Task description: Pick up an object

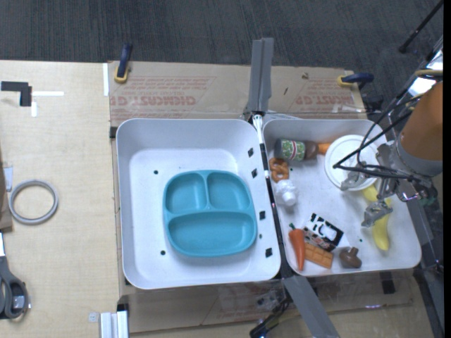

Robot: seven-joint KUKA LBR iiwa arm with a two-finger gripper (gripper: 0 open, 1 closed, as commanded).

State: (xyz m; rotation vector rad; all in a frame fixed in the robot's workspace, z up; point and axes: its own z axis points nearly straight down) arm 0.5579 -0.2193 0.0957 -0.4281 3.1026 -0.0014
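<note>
1. Overhead, two shallow white bins sit side by side on the bench: the left white bin and the right white bin.
2. Landmark: the blue three-compartment plastic plate lying flat in the middle of the left bin.
3. Right of the plate, just across the bin divider, lie a small orange pretzel-shaped piece, a crumpled white lump and an orange toy carrot.
4. Farther right of the plate: a dark green bottle lying on its side, a black-and-white printed card, a brown waffle-like block and a small brown lump.
5. Far right of the plate, a round white bowl sits beneath black cables.
6. The two-finger metal gripper hangs over the right bin, touching or just above a yellow toy banana.
7. Finger state: cannot tell; nothing is visibly held between them.
</note>
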